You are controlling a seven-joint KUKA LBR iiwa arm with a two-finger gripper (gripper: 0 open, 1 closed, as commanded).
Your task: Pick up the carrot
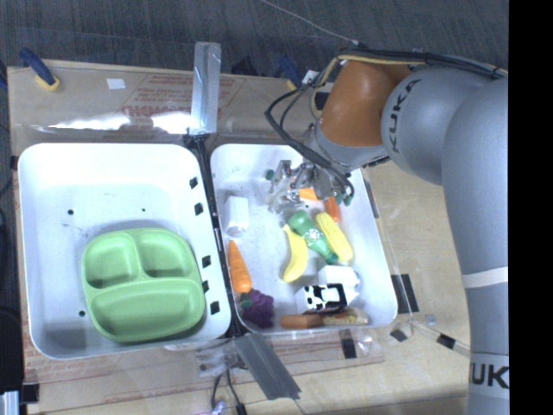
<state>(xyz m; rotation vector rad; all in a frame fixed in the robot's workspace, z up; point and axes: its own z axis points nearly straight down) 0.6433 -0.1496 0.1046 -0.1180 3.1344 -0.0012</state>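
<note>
The carrot (238, 267), orange and tapered, lies along the left wall of the right bin (378, 236), pointing toward the bin's back. My gripper (294, 184) hangs over the back middle of that bin, under the orange wrist band, well to the carrot's upper right and apart from it. A small orange piece (331, 207) lies right beside the gripper, partly hidden by it; I cannot tell what it is.
Around the gripper lie a white cup (236, 214), a banana (295, 258), a green bottle (309, 233) and corn (337, 239). Purple grapes (257, 306), a cow toy (330, 291) and a sausage (321, 321) sit at the front. The left bin holds a green divided plate (143, 285).
</note>
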